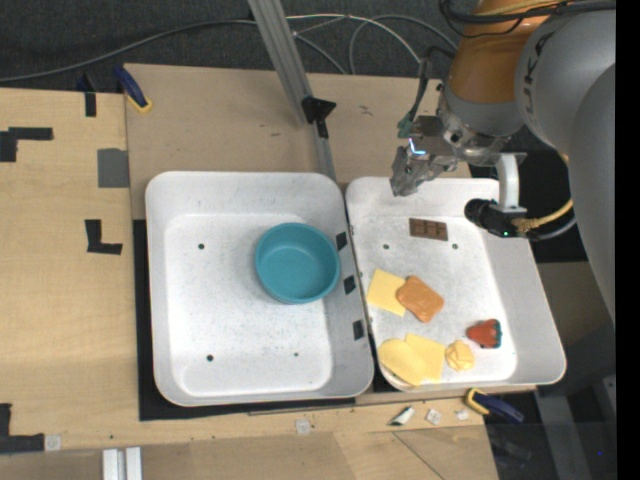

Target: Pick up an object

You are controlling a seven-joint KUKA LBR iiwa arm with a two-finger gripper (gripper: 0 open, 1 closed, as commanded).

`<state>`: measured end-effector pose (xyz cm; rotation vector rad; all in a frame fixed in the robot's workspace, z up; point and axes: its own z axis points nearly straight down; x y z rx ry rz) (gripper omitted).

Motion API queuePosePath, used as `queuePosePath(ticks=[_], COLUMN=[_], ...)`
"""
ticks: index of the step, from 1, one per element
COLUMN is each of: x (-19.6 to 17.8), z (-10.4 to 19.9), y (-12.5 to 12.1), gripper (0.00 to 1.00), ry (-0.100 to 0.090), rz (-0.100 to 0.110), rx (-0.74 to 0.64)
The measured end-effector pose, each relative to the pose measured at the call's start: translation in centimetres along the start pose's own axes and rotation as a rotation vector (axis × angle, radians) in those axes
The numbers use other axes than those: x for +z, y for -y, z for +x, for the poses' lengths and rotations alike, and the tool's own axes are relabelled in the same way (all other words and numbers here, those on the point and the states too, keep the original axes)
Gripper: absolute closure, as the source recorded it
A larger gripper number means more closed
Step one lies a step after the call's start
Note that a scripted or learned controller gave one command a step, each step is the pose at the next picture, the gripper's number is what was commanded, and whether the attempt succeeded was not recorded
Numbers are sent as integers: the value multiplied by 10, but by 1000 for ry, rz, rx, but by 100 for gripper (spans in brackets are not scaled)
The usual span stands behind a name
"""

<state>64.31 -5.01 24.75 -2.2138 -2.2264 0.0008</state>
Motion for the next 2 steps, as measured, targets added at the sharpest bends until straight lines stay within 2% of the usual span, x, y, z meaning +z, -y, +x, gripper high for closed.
queuePosePath(ticks=[1,2], x=[-3,16], z=[53,110], y=[-10,-16], gripper=[100,100], ry=[0,0], rz=[-1,2], rx=[-1,-1])
